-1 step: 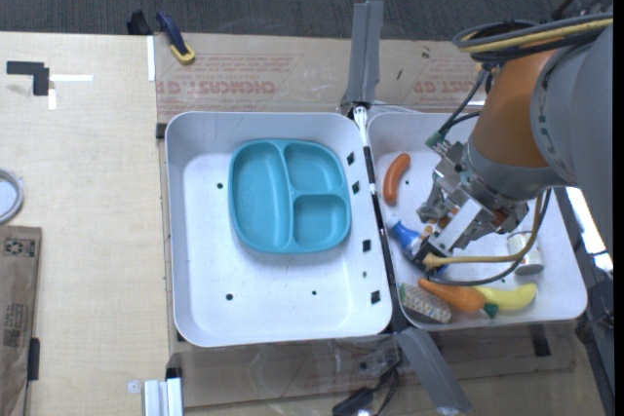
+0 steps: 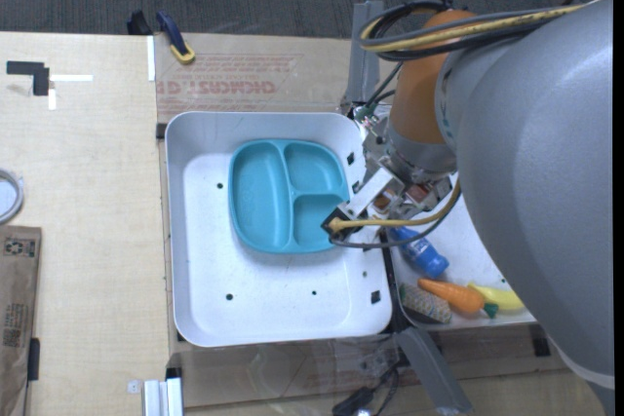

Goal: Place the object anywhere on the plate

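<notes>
Gripper (image 2: 392, 198) seen beside plate (image 2: 263, 200); grip state cannot be told. Toy carrot (image 2: 450, 295) judged light, stiff, slippery; best taken across thick middle.

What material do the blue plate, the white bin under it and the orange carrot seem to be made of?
Blue plate: likely moulded plastic, smooth and semi-matt; the colour is even and the compartment ridges are rounded.
White bin: plastic or coated metal, smooth with a soft sheen; the view does not settle which.
Orange carrot: seemingly a plastic toy, going by its uniform bright colour.
</notes>
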You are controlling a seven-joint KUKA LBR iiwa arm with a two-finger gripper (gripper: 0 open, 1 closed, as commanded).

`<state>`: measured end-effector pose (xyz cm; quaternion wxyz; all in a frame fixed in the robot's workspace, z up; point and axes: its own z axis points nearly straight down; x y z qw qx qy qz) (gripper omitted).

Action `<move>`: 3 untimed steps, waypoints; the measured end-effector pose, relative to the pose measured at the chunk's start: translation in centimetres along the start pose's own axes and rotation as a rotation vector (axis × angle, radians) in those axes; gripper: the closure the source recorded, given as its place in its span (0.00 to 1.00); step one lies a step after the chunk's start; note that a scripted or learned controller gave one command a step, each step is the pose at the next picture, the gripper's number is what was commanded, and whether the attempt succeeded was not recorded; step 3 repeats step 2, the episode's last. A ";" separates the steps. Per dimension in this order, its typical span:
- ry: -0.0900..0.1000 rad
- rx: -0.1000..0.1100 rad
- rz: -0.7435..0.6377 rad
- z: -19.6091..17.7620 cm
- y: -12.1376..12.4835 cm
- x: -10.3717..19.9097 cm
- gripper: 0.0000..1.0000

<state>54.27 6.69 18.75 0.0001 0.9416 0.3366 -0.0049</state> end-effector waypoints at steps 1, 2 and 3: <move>0.000 -0.003 0.001 -1.2 -5.8 10.5 1.00; 0.000 -0.003 0.002 -1.1 -5.8 10.5 0.00; 0.000 -0.003 0.002 -1.1 -5.8 10.5 0.00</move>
